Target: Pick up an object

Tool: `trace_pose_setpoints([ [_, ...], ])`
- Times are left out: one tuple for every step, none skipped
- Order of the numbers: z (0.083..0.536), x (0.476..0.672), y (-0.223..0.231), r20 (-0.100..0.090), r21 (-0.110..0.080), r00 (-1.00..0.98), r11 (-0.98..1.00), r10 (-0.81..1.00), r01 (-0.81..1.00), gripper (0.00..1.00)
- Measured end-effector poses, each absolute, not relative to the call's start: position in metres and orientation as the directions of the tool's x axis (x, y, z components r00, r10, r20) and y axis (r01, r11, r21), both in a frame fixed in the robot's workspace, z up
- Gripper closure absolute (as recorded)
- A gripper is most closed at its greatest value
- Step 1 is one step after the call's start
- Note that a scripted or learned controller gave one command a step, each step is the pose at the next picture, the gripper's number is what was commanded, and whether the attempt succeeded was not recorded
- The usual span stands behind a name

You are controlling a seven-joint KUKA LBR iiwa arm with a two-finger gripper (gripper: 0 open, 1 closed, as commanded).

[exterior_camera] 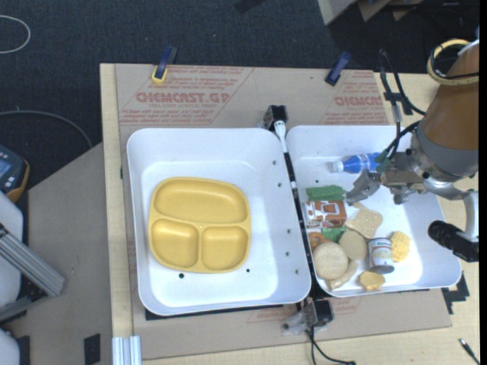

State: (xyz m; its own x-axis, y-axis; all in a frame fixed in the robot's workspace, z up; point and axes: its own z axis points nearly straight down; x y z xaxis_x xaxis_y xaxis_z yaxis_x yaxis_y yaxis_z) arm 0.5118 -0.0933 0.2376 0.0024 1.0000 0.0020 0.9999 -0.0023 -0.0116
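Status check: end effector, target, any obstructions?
End effector open, hovering over right bin, nothing held. Toy food pile below, unpicked. Water bottle close beside fingers.

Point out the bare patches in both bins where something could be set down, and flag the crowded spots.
Left bin: bare floor rings the yellow divided tray, widest along the far edge and the right side by the divider.

Right bin: the far-left corner beyond the water bottle is bare.

Crowded: the near half, where the cracker, can, corn and round bread pieces cluster below the gripper.
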Motion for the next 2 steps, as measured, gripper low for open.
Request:
trace_pose_setpoints([
  [0.243, 0.514, -0.093, 0.0, 0.0, 0.0, 0.0, 1.0, 1.0, 0.0],
  [0.181, 0.519, -0.093, 0.002, -0.009, 0.0, 0.0, 1.0, 1.0, 0.0],
])
